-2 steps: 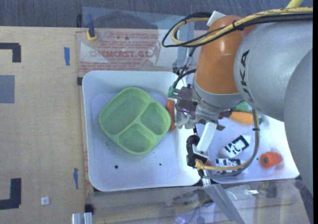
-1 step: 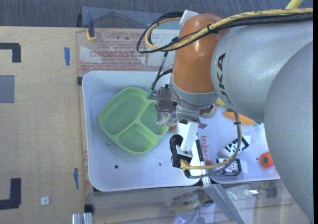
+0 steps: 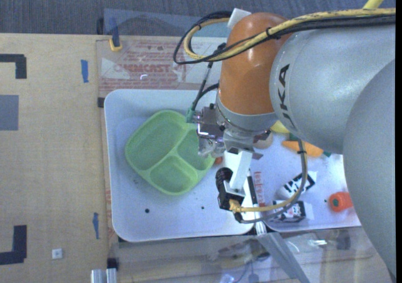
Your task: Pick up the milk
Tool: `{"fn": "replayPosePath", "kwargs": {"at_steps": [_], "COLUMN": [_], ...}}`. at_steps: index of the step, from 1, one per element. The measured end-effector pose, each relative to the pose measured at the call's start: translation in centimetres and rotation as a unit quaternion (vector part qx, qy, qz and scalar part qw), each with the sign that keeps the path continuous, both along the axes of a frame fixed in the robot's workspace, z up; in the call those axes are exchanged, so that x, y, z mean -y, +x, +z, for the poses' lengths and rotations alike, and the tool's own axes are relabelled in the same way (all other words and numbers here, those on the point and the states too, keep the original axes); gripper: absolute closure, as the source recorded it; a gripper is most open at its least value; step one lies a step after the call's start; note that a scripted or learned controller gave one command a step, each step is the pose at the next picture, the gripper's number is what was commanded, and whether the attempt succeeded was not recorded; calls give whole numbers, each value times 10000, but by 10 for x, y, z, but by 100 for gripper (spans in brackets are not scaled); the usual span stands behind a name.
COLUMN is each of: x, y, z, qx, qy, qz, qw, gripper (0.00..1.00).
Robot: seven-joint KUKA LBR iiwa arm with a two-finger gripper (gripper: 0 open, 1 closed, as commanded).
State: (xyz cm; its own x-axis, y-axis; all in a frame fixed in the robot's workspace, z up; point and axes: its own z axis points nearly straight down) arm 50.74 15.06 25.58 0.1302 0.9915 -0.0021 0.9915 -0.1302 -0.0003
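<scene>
Hovering at left bin's (image 3: pixel 157 219) right edge: gripper (image 3: pixel 210 145), beside green plate (image 3: pixel 164 152); grip state cannot be told. Milk (image 3: pixel 295 186) near right bin's (image 3: pixel 328 178) front edge, overhung by arm (image 3: pixel 314 74); carrot (image 3: pixel 301 147) beside.

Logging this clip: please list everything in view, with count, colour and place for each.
bins: two, white, side by side on the bench
divided plate: one, green, in the left bin, towards its middle
milk carton: one, black and white, in the right bin near its left wall, partly behind cable
long orange thing: one, in the right bin, partly under the arm; kind unclear
small orange-red thing: one, in the right bin, near its front
tape pieces: two, blue, on the wooden bench left of the bins
arm: one, grey with an orange band, reaching from the right, its wrist over the plate's right edge
</scene>
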Motion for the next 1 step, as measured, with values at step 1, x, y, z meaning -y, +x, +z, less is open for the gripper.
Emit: {"fn": "replayPosePath", "kwargs": {"at_steps": [1], "x": [-2], "y": [-28], "z": [73], "qx": [10], "qy": [7], "qz": [2680], "qw": [9634], "gripper": [100]}}
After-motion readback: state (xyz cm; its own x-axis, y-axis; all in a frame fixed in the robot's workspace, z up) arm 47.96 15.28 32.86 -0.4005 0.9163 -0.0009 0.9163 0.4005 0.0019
